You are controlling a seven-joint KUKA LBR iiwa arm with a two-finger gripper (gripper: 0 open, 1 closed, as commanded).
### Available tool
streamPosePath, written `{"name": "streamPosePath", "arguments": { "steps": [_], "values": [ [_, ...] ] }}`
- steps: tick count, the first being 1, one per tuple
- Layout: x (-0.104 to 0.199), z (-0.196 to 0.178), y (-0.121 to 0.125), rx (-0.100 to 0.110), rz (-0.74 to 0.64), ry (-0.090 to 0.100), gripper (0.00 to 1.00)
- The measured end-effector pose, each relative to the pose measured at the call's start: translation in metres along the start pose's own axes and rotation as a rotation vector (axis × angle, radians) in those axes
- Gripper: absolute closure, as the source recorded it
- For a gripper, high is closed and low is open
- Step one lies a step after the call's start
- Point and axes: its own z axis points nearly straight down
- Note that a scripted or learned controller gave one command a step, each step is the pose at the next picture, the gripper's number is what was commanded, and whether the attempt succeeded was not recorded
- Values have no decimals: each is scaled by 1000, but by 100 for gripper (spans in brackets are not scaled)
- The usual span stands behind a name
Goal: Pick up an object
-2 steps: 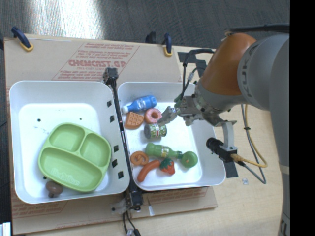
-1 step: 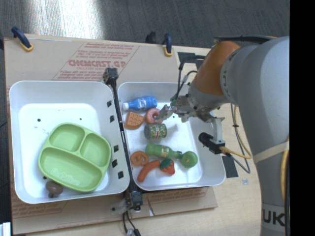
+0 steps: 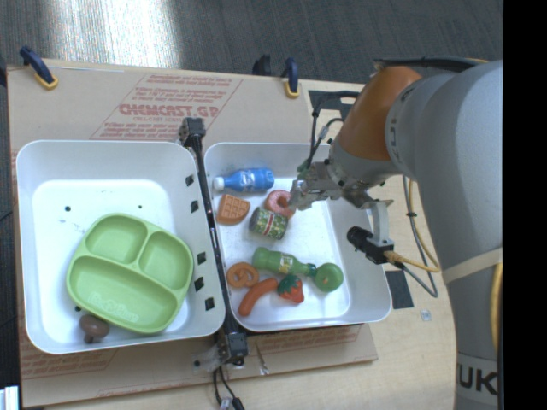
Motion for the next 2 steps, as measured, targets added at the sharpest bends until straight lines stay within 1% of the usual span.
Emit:
{"name": "streamPosePath", "arguments": {
  "steps": [1, 2],
  "values": [
    [29, -73, -33, 4, 4, 1, 100],
    [29, -72, -34, 6, 3, 1, 0]
  ]
}}
